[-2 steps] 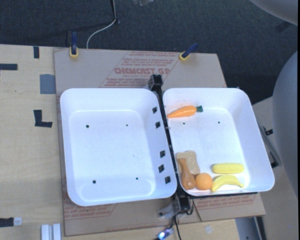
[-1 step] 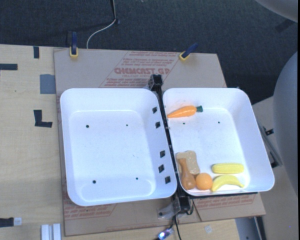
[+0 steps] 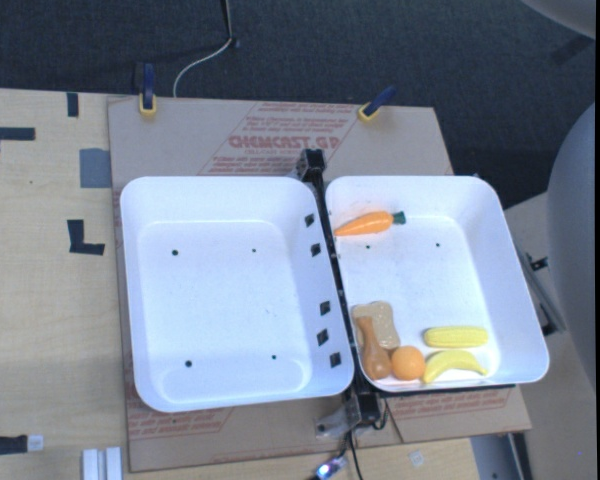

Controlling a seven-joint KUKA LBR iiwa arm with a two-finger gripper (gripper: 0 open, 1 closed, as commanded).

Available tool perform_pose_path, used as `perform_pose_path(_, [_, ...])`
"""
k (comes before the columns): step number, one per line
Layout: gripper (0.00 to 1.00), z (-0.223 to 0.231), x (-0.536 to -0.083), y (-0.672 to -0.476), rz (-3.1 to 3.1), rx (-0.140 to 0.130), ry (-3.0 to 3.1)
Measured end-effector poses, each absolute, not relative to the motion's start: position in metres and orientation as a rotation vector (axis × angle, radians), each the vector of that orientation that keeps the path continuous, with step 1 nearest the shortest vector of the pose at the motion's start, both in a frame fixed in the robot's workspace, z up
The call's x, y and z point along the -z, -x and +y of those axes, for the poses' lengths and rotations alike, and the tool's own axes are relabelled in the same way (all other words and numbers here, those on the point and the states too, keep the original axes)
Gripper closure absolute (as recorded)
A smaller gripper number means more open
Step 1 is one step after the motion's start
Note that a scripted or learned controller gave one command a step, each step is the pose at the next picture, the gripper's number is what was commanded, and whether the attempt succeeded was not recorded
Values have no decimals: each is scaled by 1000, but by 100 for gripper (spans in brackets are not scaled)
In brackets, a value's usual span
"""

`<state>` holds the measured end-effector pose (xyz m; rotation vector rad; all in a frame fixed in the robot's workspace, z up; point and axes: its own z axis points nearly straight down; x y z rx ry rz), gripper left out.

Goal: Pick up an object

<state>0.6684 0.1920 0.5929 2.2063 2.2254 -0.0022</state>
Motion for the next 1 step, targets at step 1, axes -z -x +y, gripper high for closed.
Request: perform_pose_path(1, [100, 193, -603, -669, 2220, -9, -2204])
